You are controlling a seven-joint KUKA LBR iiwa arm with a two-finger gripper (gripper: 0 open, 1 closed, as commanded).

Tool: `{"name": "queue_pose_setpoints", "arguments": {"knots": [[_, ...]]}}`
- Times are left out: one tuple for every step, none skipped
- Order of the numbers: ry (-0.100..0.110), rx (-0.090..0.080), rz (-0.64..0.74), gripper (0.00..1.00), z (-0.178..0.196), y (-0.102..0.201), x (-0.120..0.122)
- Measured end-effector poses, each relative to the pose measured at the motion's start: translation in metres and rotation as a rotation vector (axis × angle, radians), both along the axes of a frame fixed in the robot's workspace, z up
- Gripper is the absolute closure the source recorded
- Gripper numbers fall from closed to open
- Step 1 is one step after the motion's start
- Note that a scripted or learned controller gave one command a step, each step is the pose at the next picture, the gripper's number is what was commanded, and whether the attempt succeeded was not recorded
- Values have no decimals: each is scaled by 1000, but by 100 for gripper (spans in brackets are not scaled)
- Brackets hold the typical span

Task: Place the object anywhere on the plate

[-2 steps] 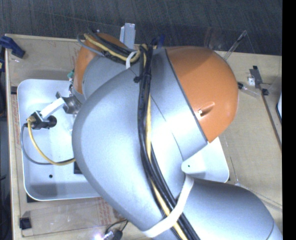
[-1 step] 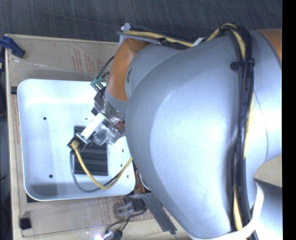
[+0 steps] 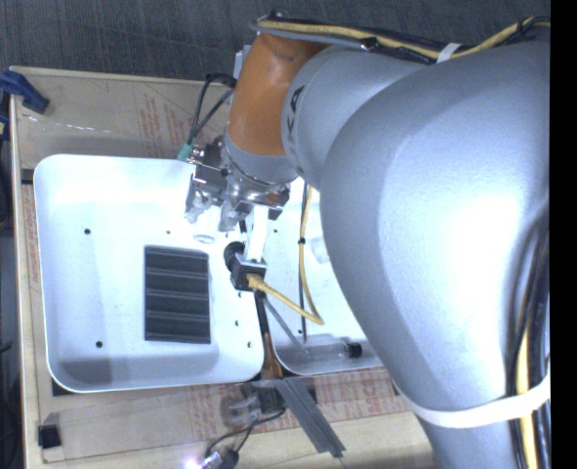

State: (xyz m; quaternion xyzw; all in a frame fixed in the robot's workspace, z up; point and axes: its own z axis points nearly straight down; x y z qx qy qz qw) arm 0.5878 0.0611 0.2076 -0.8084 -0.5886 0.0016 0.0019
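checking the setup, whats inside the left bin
A dark ribbed plate lies flat on the left bin floor, the gripper above its upper right part. The arm covers most of the other bin.

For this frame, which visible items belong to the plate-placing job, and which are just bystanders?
Job:
- gripper, over the left bin's right part
- dark ribbed rectangular item, lying flat in the left bin; whether it is the object or the plate is unclear

Bystanders:
- left bin
- right bin
- blue clamp at the bench corner
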Motion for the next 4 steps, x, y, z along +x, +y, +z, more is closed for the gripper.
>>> {"name": "queue_pose_setpoints", "arguments": {"knots": [[0,0,-125,100,-111,68,-112],[-2,-1,-83,100,16,18,-111],[3,-3,-281,100,-32,114,-114],[0,-2,-364,100,21,100,-83]]}}
